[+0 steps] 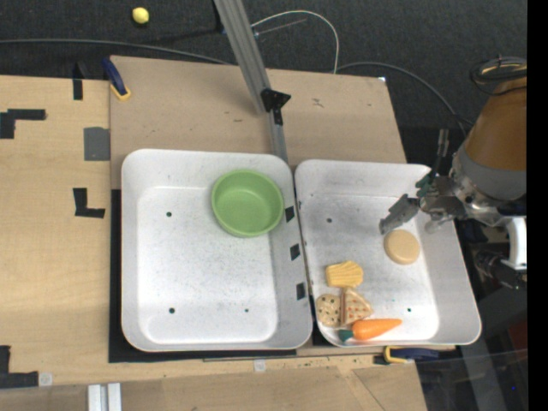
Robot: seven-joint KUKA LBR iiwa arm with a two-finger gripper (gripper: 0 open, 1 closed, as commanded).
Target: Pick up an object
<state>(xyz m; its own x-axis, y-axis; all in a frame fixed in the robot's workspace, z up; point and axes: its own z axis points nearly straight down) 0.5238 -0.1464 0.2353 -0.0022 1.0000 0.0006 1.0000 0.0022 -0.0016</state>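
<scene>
Grey metal at the arm's end: gripper, low over the right bin, toward that bin's far right part. Hangs from a wrist with an orange band above it, reaching in from the right. Spread or closed: cannot tell from this slant. Nothing seen held.

Just below the gripper, toward the near edge: tan round piece, lying flat on the bin floor, very close to the gripper's tip; touching or apart, cannot tell.

Further toward the near edge and a little left of the gripper: yellow ridged piece. Nearer still, beside it: speckled biscuit pieces, bunched together. At the near rim, just right of the biscuits: orange carrot, lying on its side with its point to the right. All three well apart from the gripper.

Left of the gripper, across the dividing rims: left bin, holding a green bowl, upright, mouth up, in the far right part of that bin, about level with the gripper.

Far left and beyond the gripper, past the bins: slanting metal pole, coming down to the gap between the two bins. Further off still, on the dark floor: small yellow ball. On the bench's far left corner: blue clamp.
</scene>
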